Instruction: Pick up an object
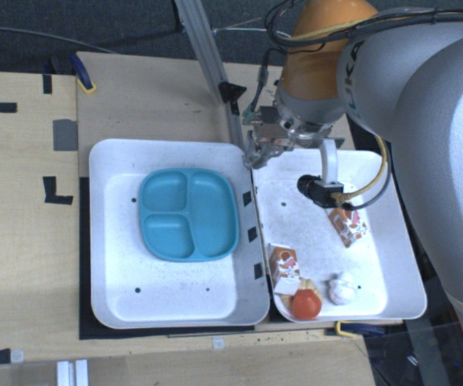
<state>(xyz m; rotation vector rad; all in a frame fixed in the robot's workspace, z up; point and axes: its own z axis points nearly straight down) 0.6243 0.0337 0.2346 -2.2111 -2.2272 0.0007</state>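
The gripper (pixel 262 153) hangs over the far left corner of the right bin (pixel 376 296), close to the wall shared with the left bin (pixel 115 296); whether it is released or clenched cannot be told from here, and nothing is seen in its grasp. Loose objects lie in the right bin: a small red-and-white packet (pixel 349 226) toward the right side, another brownish-red packet (pixel 284 264) near the left wall, a round red tomato-like piece (pixel 305 303) at the near edge, and a pale crumpled lump (pixel 342 289) just beside it. A blue divided plate (pixel 189 214) sits in the left bin.
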